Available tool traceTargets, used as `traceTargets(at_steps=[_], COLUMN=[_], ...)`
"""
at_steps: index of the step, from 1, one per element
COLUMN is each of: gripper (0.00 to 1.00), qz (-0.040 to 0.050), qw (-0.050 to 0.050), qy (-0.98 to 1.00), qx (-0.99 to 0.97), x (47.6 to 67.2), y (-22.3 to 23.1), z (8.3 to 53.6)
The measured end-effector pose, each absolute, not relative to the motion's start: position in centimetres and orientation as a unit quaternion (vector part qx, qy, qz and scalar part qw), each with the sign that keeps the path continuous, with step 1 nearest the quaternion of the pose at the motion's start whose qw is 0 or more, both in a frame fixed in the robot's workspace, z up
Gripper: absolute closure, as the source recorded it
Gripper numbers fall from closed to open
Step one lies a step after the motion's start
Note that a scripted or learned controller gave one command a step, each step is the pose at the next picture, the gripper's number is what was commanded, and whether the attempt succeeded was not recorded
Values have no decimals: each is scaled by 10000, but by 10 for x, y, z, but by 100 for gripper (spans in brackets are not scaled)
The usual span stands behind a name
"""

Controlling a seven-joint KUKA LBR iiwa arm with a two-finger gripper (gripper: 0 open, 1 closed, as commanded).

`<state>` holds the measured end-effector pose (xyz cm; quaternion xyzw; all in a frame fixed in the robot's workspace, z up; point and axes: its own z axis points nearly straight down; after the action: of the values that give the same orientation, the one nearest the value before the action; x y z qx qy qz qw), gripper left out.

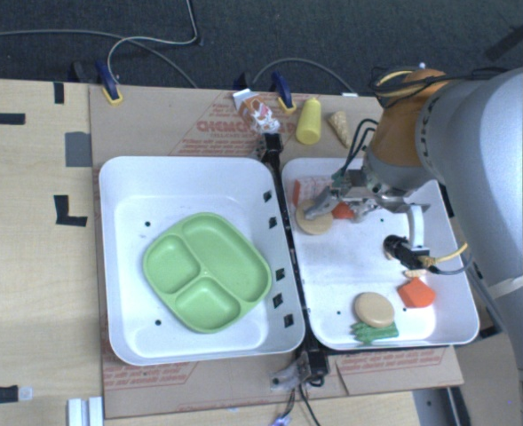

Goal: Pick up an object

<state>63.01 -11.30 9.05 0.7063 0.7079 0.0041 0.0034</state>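
I cannot tell whether the gripper [325, 206] is released or clenched; its tip sits low in the right bin [368, 269], over a tan disc [313, 223] with a small red piece [344, 210] just beside it. Nearer me lie a tan bun [374, 308], a green sprig [374, 332] and an orange block [417, 293]. The left bin [128, 193] holds a green divided plate [208, 272].

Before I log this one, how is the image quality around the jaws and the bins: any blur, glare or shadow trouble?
In the camera view, lighting is even and soft; the white bins are bright but show no harsh glare. The gripper and the small items under it are soft and low in detail, so how the jaws stand is unclear. The green tray is sharp enough, with faint shadows in its compartments.
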Motion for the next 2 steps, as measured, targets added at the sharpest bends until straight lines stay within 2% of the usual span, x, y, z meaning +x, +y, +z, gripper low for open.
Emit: traceTargets(at_steps=[1, 2], gripper=[0, 100], qz=[36, 28], qw=[38, 50], qy=[7080, 7086], qx=[7062, 7056], x=[653, 652], y=[-125, -124], z=[91, 99])
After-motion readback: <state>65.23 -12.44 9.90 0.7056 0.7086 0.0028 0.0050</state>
